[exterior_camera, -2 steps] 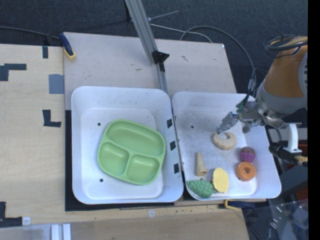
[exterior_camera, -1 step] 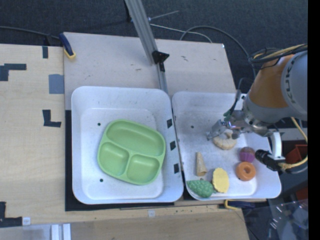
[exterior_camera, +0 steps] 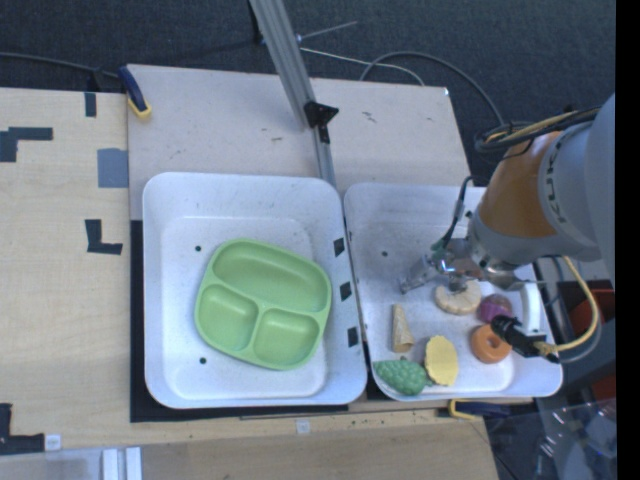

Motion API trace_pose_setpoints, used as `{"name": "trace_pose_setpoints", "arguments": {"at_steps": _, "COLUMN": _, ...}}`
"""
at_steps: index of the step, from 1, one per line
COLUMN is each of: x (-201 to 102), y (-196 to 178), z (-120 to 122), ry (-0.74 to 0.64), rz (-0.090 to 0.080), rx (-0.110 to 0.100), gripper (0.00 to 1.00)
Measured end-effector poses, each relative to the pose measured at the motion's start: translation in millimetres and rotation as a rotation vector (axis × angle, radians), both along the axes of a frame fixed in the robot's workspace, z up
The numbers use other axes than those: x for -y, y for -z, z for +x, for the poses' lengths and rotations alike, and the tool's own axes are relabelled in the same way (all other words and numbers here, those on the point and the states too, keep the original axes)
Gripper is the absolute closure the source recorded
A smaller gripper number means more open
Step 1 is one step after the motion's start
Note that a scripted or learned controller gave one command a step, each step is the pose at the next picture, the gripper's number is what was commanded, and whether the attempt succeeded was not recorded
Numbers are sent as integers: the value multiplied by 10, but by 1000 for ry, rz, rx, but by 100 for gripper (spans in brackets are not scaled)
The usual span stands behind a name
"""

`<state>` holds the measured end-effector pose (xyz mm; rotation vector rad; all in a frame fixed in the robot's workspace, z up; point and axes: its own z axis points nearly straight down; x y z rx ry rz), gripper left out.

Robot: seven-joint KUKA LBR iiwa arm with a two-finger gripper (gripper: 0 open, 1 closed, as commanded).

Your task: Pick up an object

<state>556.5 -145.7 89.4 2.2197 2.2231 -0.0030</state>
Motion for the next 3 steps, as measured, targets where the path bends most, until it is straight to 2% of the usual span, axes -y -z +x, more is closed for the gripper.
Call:
{"name": "trace_pose_setpoints", "arguments": {"at_steps": 1, "x": -11, "y": -109, "z": -1, "ry": -2, "rz": 3, "rx": -2, "gripper": 100}}
{"name": "trace_pose_setpoints", "arguments": {"at_steps": 3, "x": 56, "y": -1234, "z": 36, "ry": 0, "rz": 0, "rx": 6, "gripper": 100}}
